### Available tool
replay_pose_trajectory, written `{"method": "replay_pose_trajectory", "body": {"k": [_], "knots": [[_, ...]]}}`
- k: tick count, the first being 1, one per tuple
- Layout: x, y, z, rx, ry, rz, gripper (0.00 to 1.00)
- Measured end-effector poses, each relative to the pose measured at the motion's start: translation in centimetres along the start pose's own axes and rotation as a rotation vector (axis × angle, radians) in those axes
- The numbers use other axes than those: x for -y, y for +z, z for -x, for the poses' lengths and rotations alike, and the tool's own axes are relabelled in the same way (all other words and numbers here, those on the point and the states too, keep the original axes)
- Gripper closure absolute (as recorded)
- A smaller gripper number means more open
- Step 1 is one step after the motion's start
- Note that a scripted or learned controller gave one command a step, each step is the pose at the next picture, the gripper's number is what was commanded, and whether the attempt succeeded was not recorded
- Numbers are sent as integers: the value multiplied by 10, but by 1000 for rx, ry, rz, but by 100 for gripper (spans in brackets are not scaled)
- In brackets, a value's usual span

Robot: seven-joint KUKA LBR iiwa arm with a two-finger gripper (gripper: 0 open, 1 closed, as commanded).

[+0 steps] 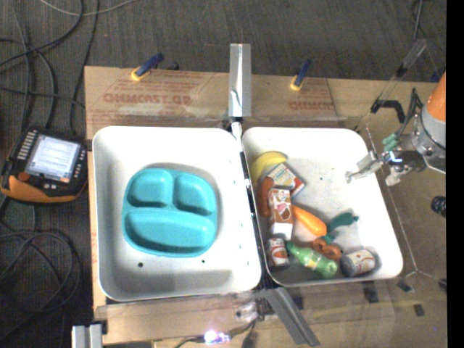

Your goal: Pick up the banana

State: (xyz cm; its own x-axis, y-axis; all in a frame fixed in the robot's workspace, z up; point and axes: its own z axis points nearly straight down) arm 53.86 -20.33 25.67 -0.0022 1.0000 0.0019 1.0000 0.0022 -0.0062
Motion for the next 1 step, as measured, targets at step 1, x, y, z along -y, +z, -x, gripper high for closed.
{"method": "replay_pose_trajectory", "body": {"k": [1], "knots": [[-60, 96, -66, 0, -229, 0, 0]]}}
